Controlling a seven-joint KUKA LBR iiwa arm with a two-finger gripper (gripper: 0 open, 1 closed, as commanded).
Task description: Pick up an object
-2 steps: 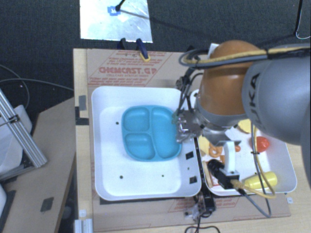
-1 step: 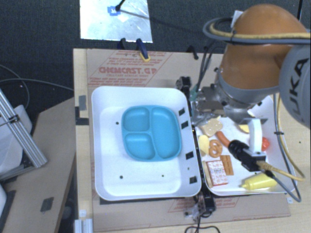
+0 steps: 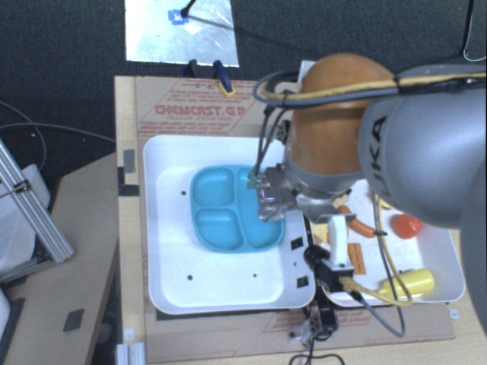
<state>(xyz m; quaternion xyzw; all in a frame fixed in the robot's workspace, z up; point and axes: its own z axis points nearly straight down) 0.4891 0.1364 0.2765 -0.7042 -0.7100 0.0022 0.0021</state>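
At the far left edge a bare metal frame [image 3: 34, 211] slants beside the table [image 3: 91, 226]; in the upper left a silvery sheet [image 3: 181, 21] lies on dark ground. Below it a brown cardboard sheet [image 3: 190, 112] with red print lies under the bins, with a blue clip [image 3: 223, 77] at its top edge. The left bin [image 3: 163, 204] sits left of the frame's centre; in it a blue divided plate [image 3: 224, 207] lies flat, with three compartments showing. The grey arm [image 3: 426, 150], with its orange band [image 3: 335, 101], reaches in from the right; its jaws hang over the plate's right edge, at or just above its rim; whether they are open, closed or touching the plate cannot be told. The right bin [image 3: 447, 261] is largely hidden by the arm; in its visible part lie an orange stick [image 3: 362, 227], a red rounded thing [image 3: 407, 225] just right of it, and a yellow thing [image 3: 415, 281] near the lower rim.
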